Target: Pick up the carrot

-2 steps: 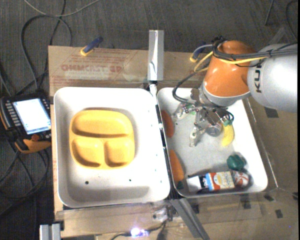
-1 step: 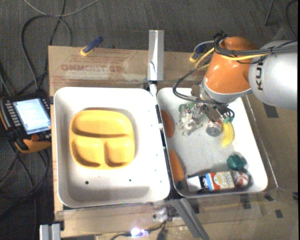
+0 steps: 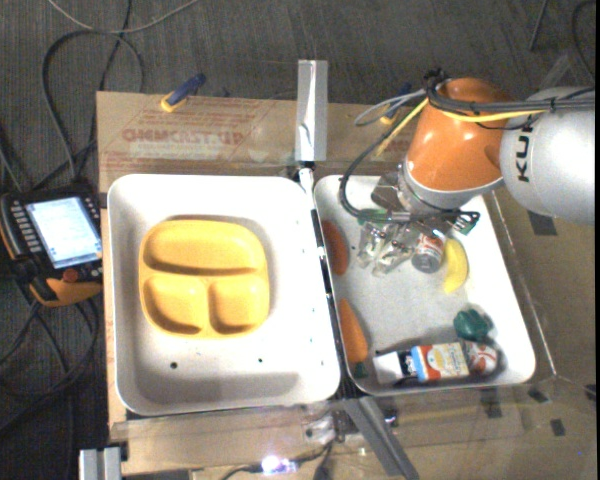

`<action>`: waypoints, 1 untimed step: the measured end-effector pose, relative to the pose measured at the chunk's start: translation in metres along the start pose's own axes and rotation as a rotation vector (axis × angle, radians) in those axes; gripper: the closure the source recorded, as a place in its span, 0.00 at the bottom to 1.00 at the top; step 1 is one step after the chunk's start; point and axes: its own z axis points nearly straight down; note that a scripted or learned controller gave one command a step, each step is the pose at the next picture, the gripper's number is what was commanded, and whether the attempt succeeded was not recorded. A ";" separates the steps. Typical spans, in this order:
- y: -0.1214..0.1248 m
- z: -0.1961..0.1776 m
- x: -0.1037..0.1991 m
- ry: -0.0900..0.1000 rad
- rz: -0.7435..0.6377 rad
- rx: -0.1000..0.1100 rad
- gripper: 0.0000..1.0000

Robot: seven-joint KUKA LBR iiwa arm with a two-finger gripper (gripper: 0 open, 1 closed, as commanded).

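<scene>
Carrot [image 3: 353,330]: against the right bin's [image 3: 515,286] left wall, long axis running along that wall.
Pincer [image 3: 382,252]: over the right bin's middle, fingers slightly apart, gripping nothing.
Relation: carrot lies nearer the camera than the pincer, toward that left wall.

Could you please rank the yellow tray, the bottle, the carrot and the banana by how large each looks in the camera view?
1. yellow tray, by far the largest.
2. bottle lying on its side.
3. carrot.
4. banana, though it is partly hidden by the gripper, so its place after the carrot is unsure.
</scene>
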 end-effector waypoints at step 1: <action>-0.041 -0.040 -0.007 0.005 -0.077 -0.007 1.00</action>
